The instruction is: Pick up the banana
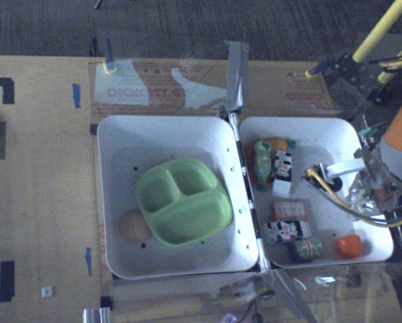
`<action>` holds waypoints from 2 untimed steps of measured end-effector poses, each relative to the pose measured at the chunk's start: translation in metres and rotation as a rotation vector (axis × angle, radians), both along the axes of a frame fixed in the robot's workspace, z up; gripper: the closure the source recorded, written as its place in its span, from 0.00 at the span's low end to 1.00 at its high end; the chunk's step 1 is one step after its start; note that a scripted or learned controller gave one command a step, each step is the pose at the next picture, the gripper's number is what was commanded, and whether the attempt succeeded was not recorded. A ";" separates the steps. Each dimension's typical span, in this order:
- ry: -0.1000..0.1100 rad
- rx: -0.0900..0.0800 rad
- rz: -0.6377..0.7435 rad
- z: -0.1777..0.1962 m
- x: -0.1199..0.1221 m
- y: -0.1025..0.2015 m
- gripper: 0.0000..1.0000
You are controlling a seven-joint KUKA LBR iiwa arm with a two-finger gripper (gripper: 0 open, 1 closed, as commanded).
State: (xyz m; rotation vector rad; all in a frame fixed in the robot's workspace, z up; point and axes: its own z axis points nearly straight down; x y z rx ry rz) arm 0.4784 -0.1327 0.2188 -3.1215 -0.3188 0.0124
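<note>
Two white bins stand side by side on the desk (39,200). The arm (397,140) comes in from the right and the pincer (357,192) hangs over the right part of the right bin (308,123). Yellow and black cables (329,190) bend around the pincer toward the middle of the bin. Whether the pincer is released or clenched I cannot tell, because its tip is hidden among metal parts and cables. No thing is visible in its grasp.

The banana I cannot identify with certainty. The nearest candidate is a small yellow-orange thing (278,142) at the far end of the right bin, but it is too small to be sure. It is well apart from the pincer. It lies just beside the top of a green bottle (262,161) and above a black-and-white carton (282,165).

Nearer to the front of this bin lie a reddish box (288,210), a second carton (287,230), a green can (306,249) and an orange thing (349,245). The can lies just beside the second carton, and the orange thing is in the front right corner, below the pincer.

In the left bin (107,180) a green plate (183,200) with three compartments lies in the middle. A round tan thing (132,226) lies at its front left edge, partly under it.

Behind the bins a flat cardboard (167,86) lies on the desk.
</note>
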 end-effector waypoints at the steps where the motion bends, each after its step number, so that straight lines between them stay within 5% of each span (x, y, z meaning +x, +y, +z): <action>1: 0.001 0.000 0.045 -0.026 0.000 0.110 1.00; 2: -0.002 -0.001 0.177 -0.024 0.080 0.063 1.00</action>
